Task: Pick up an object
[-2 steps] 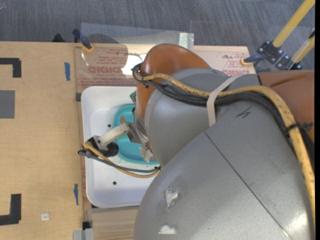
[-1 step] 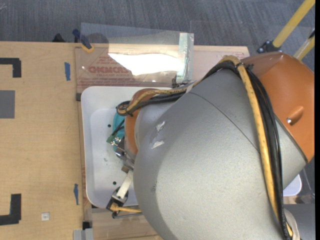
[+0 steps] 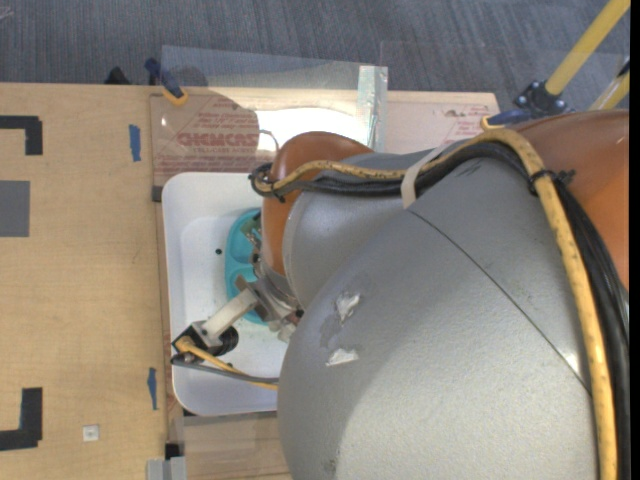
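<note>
Because the big grey arm (image 3: 450,338) takes up the right side and the bottom of the picture, a lot of the bench is hidden. Its orange band (image 3: 315,156) sits just above the middle, with a yellow cable (image 3: 400,174) running along the arm. The gripper (image 3: 262,303) is down low in the white bin (image 3: 178,268), left of the middle of the picture. I cannot tell if it is wide or narrow, because the arm covers much of it.

A teal thing (image 3: 240,250) lies in the bin, just above the gripper and very close to it. I cannot tell if they touch. A pale stick shape (image 3: 225,318) points from the gripper toward the lower left. It ends at a small black and yellow thing (image 3: 205,346) near the bin's lower left corner. I cannot tell if these belong to the tool.

The wooden bench (image 3: 80,268) fills the left side, with bits of blue tape (image 3: 134,143) on it. A yellow pole (image 3: 592,36) leans in the upper right corner.
</note>
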Robot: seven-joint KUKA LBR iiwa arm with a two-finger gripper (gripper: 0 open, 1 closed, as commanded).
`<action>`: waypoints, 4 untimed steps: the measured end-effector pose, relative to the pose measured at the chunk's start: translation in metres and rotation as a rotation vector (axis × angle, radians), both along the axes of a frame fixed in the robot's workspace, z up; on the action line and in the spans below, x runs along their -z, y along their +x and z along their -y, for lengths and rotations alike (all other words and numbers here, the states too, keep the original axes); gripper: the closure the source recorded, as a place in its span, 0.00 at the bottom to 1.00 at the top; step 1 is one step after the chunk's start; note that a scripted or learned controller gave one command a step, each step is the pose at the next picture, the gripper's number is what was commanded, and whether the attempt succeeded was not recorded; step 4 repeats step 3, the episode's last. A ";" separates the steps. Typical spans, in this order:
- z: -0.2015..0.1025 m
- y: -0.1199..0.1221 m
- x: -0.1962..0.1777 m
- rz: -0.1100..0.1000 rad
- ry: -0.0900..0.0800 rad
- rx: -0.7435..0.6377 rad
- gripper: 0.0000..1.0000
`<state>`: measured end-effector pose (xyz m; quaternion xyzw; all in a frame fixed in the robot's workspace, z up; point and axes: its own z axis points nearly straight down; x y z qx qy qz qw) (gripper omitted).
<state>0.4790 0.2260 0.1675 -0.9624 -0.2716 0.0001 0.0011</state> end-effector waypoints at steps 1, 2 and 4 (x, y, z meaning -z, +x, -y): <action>0.004 0.001 -0.036 0.003 0.000 0.347 1.00; 0.003 0.002 -0.045 0.004 0.000 0.347 1.00; 0.031 0.008 -0.320 0.007 0.001 0.323 1.00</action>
